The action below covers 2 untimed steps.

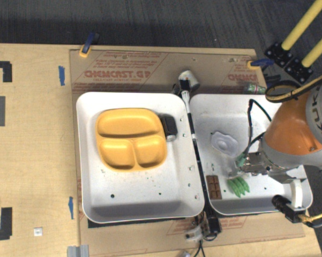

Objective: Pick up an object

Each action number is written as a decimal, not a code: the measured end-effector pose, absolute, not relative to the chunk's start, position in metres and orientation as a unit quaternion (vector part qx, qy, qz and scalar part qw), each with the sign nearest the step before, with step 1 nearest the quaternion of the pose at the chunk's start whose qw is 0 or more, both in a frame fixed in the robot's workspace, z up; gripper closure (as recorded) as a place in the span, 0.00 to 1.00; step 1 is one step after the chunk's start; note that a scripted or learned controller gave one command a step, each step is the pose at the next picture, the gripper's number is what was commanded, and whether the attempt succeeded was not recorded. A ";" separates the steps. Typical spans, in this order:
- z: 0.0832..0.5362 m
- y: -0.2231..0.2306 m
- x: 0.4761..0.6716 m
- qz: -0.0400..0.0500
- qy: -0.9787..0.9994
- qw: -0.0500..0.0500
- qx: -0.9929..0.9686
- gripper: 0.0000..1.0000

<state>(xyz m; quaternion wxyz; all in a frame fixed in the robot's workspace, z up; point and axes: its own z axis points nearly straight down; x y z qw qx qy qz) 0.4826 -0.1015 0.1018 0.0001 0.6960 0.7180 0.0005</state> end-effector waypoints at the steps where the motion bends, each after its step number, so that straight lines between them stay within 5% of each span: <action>1: 0.142 -0.116 0.484 0.000 0.606 0.001 0.795 1.00; 2: 0.142 -0.116 0.484 0.000 0.607 0.001 0.795 0.00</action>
